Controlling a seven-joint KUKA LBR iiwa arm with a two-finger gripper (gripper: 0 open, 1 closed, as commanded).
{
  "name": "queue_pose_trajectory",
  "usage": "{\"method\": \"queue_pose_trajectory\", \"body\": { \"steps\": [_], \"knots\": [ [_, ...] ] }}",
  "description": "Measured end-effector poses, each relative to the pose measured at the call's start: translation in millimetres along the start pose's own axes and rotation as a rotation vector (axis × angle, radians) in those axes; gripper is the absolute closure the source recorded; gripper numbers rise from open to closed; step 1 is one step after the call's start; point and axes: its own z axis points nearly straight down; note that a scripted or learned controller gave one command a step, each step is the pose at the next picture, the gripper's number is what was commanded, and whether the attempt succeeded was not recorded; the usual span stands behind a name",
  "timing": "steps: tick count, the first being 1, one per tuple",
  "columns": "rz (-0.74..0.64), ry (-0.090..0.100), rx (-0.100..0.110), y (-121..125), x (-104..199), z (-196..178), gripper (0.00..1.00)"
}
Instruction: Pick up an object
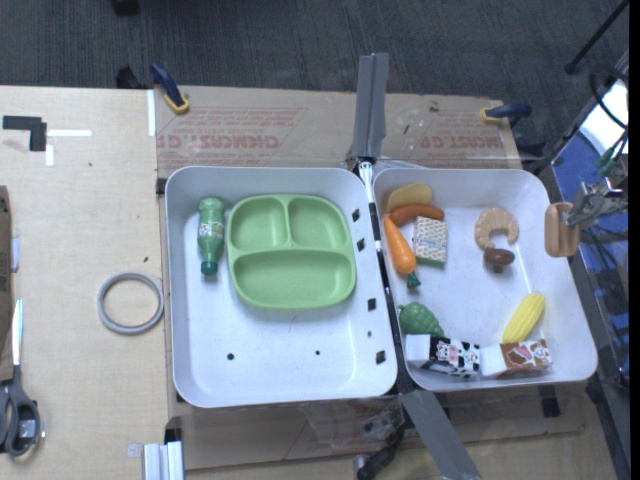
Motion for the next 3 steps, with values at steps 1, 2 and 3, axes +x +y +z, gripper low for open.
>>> {"method": "queue_pose_trajectory", "body": {
  "steps": [1, 2, 3],
  "knots": [
    [0.004, 0.0, 0.0, 23, 0, 27, 0.0],
    [0.269, 0.001, 0.002, 33, 8, 95, 0.0],
    [0.33, 0.001, 0.001, 15, 27, 101, 0.0]
  ]
}}
